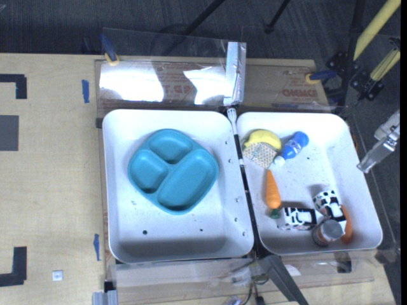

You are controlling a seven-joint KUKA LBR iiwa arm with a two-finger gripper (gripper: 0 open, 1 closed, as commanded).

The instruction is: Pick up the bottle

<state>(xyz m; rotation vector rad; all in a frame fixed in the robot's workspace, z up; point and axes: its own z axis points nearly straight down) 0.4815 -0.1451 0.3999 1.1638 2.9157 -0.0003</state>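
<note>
Wooden bench [51, 170], blue bottle [292, 145] near right bin's [356, 170] far rim, bare floor beside it, gripper [381, 146] at right edge, state unclear

From my feed I see a small part of the arm at the far right edge of the camera view, roughly level with the upper half of the frame. A pale grey metal piece, which I take for the end effector [379, 150], slants down and to the left, its lower tip ending in a narrow point. It is raised and carries nothing. The wrist and orange band lie out of frame.
</note>
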